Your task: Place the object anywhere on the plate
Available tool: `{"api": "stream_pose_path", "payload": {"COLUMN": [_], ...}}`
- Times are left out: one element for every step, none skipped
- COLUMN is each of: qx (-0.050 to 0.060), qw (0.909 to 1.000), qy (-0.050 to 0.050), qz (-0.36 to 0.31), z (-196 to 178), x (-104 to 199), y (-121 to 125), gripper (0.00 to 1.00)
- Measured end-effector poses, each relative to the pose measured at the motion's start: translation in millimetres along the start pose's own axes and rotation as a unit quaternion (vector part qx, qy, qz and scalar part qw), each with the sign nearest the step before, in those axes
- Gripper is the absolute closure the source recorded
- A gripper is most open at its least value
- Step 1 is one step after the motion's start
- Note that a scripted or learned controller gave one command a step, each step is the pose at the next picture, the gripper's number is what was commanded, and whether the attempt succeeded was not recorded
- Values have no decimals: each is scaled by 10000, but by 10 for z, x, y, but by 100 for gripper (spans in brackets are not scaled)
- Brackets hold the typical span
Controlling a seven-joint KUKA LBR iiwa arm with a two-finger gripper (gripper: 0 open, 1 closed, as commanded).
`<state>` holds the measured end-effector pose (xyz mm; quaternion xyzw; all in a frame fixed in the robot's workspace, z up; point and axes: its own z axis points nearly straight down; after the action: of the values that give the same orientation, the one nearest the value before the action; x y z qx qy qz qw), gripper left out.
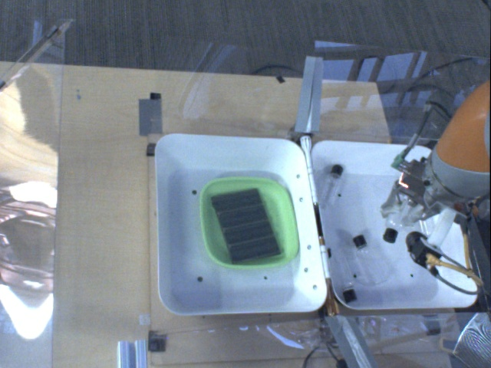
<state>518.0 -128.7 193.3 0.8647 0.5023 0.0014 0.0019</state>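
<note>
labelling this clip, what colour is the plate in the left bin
Light green, a square plate holding a dark grey ribbed block; camera view shows it best.

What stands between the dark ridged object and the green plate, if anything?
Nothing visible does: the dark ridged object already lies on the green plate, in the left bin. The tool is over the right bin, and the raised rims where the two bins meet lie between it and the plate.

I see dark grey ribbed carpet (192,14) along the top, beyond the bench. The bench top (92,205) is pale wood under a clear sheet that catches bright glare (27,228) at my left. A grey metal post (310,94) stands behind the bins.
</note>
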Motion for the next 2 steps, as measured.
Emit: {"api": "stream_pose_path", "payload": {"qx": [15, 7], "qw": [9923, 9825], "qy": [7, 12], "qz": [-1237, -1863], "z": [92, -102], "x": [421, 1189], "y": [-587, -938], "gripper": [100, 100]}}
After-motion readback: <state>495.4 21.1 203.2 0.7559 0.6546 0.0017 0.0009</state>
